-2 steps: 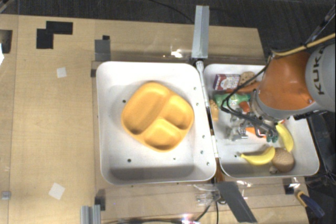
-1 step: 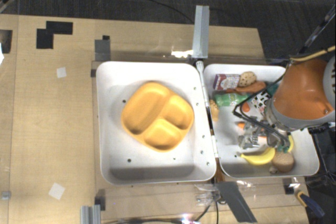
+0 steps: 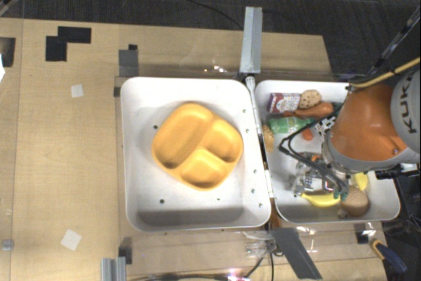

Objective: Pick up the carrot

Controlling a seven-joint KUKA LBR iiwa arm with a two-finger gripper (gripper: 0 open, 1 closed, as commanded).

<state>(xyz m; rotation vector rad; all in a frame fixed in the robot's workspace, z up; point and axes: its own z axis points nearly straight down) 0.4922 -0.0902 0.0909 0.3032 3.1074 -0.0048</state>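
Observation:
The carrot (image 3: pixel 313 111) is an orange, elongated piece lying near the back of the right bin (image 3: pixel 395 210), just under a speckled round biscuit-like item (image 3: pixel 309 99). Its right end runs under the arm's orange band (image 3: pixel 365 125). My gripper (image 3: pixel 318 181) hangs low over the front half of the same bin, clearly nearer the camera than the carrot and apart from it. It sits right above a yellow banana (image 3: pixel 322 199). Cables and the wrist hide much of the bin floor around it.
Around the carrot lie a maroon-and-white packet (image 3: pixel 283 102) and a green item (image 3: pixel 287 125). A brown potato (image 3: pixel 354 203) rests at the front right corner. The left bin (image 3: pixel 135 207) holds a yellow divided plate (image 3: pixel 197 145). A ridge separates the bins.

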